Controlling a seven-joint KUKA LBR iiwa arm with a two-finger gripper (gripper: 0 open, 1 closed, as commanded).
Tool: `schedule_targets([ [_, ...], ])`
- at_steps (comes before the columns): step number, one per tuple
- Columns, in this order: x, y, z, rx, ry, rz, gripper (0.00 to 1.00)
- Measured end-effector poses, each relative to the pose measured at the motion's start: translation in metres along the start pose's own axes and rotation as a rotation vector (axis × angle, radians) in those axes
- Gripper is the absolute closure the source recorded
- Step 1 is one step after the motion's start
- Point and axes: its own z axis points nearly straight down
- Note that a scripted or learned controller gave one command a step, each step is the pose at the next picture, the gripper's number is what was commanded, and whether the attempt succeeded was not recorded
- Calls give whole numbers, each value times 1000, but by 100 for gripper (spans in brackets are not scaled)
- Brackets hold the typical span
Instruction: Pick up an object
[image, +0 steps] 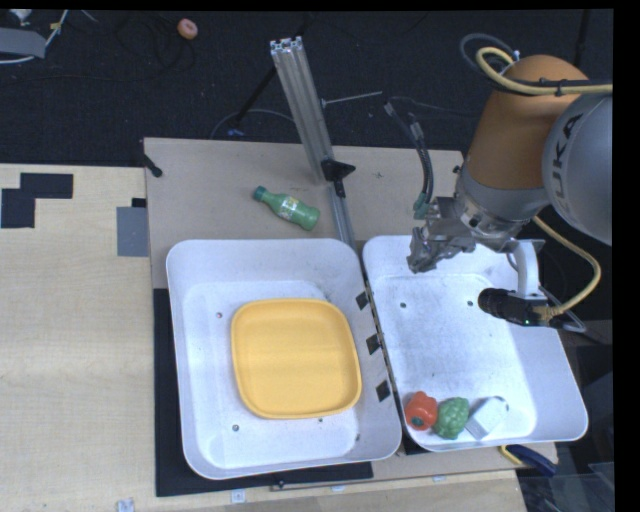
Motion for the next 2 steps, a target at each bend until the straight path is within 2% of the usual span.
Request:
schedule_targets([
  [1, 53, -4, -4, 1, 1, 0, 100],
  [2, 109, -13, 11, 2, 1, 0, 100],
])
